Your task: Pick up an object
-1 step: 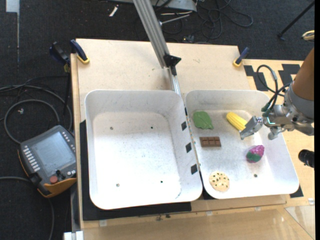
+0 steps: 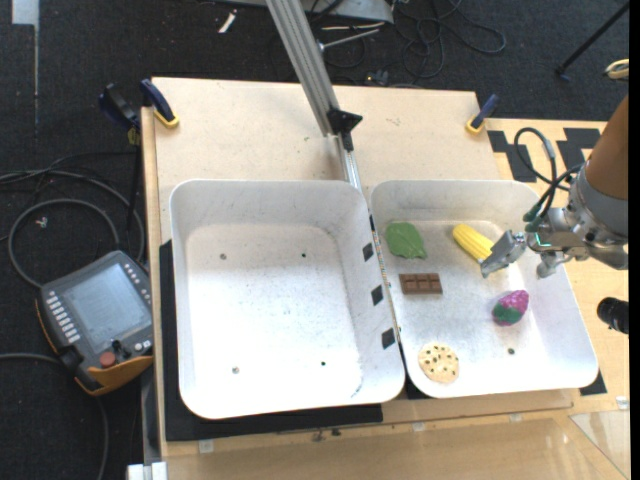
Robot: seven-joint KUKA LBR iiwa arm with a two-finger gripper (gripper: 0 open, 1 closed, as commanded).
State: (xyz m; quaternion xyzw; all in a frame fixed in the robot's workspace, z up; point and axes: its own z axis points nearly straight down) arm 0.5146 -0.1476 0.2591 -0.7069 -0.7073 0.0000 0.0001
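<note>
The right bin (image 2: 560, 363) holds several small items. A yellow corn cob (image 2: 472, 239) lies near the bin's back, with a green leaf-shaped piece (image 2: 405, 240) to its left. A brown chocolate bar (image 2: 421, 285) sits near the divider. A purple and green grape bunch (image 2: 510, 307) lies right of centre, and a round cookie (image 2: 438, 362) rests near the front wall. My gripper (image 2: 522, 260) hangs over the right bin, just right of the corn and above the grapes. It is open, its fingers (image 2: 499, 254) spread with nothing between them.
The left bin (image 2: 190, 268) stands beside the right one, with a slanted metal rail (image 2: 305, 53) running from the back down to the divider. A teach pendant (image 2: 95, 318) lies off the bench at the left. Clamps sit at the bench's back corners.
</note>
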